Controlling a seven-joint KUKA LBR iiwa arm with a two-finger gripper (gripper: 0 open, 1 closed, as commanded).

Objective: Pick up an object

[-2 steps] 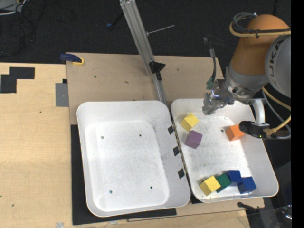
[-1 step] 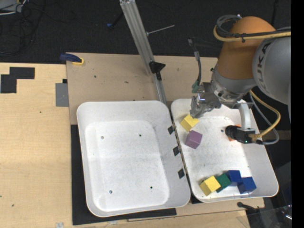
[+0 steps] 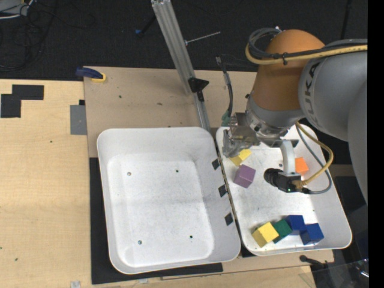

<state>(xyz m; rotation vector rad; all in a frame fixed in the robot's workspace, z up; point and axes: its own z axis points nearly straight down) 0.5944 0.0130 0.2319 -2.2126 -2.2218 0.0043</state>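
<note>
Hand (image 3: pixel 235 144) is hanging low at the far left corner of the right bin (image 3: pixel 336 233), right over a small yellow block (image 3: pixel 241 156), and whether it is clenched or released I cannot tell from this angle. Purple block (image 3: pixel 244 176) is lying just beside the yellow one, toward the camera. Orange block (image 3: pixel 301 166) is sitting further right. Down at the near edge, a yellow cube (image 3: pixel 264 233), a green one (image 3: pixel 281 228) and two blue ones (image 3: pixel 304 228) are huddling together. Left bin (image 3: pixel 120 143) is sitting beside it on the table (image 3: pixel 42 179).
</note>
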